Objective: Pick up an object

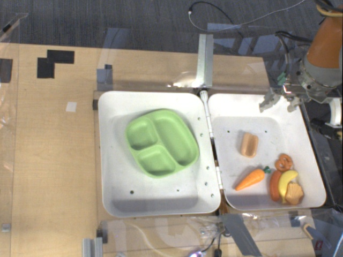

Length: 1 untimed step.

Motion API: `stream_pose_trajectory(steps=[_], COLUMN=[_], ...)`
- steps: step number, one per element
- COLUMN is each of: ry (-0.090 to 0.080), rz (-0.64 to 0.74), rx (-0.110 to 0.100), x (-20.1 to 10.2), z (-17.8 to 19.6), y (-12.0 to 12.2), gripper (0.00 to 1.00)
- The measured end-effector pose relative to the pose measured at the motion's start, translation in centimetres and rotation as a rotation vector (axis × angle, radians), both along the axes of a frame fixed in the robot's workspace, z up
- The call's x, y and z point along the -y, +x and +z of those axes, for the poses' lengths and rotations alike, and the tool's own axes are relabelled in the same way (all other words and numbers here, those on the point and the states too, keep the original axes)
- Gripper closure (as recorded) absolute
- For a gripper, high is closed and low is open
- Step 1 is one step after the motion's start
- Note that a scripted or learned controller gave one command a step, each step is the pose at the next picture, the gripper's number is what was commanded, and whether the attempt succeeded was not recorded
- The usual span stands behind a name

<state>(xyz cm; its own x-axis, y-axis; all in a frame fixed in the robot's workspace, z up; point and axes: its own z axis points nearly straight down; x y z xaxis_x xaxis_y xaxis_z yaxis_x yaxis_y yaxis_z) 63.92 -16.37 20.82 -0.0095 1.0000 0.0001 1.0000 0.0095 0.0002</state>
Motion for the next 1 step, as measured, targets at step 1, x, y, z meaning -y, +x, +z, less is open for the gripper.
stream_pose_trajectory(steps=[1], ry=[0.000], rz=[0.110], rx=[0.002], x=[-3.13], z=[-11.53], y=[-3.79], gripper=[0.00])
